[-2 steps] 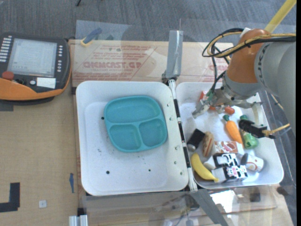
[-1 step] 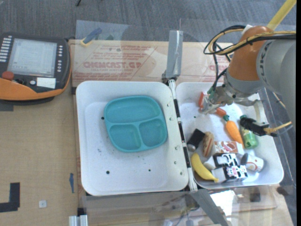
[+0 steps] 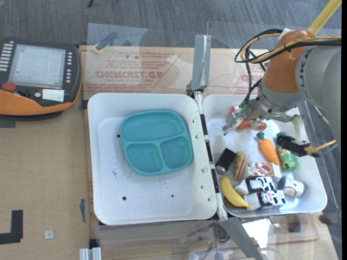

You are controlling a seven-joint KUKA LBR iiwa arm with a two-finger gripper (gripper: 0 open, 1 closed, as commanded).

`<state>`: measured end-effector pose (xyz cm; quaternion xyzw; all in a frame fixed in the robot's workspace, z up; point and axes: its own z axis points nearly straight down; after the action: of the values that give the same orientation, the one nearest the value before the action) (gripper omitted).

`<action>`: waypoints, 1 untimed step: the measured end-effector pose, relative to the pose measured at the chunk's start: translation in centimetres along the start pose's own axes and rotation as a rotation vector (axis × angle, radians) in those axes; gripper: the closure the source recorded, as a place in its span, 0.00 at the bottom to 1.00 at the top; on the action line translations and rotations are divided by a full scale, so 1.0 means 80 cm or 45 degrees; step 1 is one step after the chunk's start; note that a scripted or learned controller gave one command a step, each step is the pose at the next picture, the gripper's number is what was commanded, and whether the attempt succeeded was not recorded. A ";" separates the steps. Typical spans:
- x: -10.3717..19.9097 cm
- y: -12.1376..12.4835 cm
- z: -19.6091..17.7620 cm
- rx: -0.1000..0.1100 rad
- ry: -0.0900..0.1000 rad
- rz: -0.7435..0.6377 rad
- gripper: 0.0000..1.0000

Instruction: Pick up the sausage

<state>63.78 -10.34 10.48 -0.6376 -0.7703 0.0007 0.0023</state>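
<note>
The sausage (image 3: pixel 255 125), a short red-orange piece, lies near the back of the right bin (image 3: pixel 320 199). My gripper (image 3: pixel 234 121) hangs low over the bin's back left part, right beside the sausage's left end. The arm's wrist covers part of the sausage. Whether the gripper touches or holds it cannot be made out.
In the right bin lie a carrot (image 3: pixel 269 150), a green item (image 3: pixel 288 161), a black block (image 3: pixel 226 158), a brown bun (image 3: pixel 239 167), a banana (image 3: pixel 233 193) and small boxes (image 3: pixel 268 191). A teal divided plate (image 3: pixel 156 142) sits in the left bin (image 3: pixel 103 199).
</note>
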 end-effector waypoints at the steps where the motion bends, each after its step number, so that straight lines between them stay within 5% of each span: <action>1: -0.001 0.001 -0.012 -0.004 -0.001 0.000 1.00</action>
<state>63.89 -10.39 11.46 -0.6377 -0.7702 -0.0002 0.0010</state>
